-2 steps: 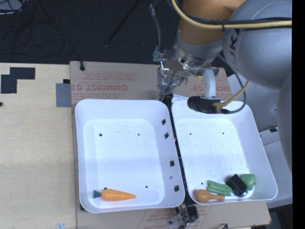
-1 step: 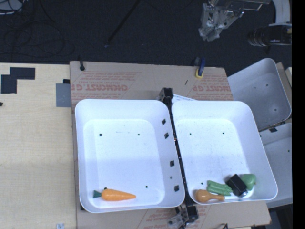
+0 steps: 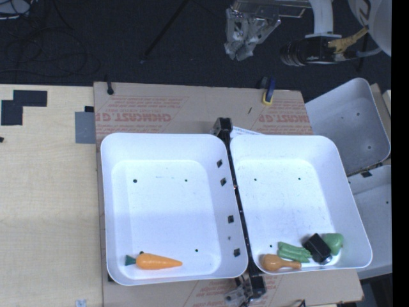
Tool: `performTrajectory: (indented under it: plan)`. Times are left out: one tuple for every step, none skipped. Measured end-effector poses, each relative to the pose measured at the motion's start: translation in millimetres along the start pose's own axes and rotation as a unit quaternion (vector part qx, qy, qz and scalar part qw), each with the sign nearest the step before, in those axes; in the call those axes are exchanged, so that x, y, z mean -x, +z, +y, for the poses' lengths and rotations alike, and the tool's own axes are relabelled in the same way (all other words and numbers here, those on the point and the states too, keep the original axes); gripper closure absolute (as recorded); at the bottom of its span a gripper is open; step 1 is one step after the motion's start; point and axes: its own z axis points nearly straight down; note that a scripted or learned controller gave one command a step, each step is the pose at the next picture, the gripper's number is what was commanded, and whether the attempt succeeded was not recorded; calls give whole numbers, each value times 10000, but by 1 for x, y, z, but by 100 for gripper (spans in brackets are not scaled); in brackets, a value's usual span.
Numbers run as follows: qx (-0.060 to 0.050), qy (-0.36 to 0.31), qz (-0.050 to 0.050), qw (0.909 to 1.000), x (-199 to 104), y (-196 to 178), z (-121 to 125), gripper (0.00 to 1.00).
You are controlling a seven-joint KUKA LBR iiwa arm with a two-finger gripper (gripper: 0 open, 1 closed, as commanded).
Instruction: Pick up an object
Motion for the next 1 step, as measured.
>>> performTrajectory:
  plan:
    - [2, 8, -4, 10000, -49, 0, 2, 100]
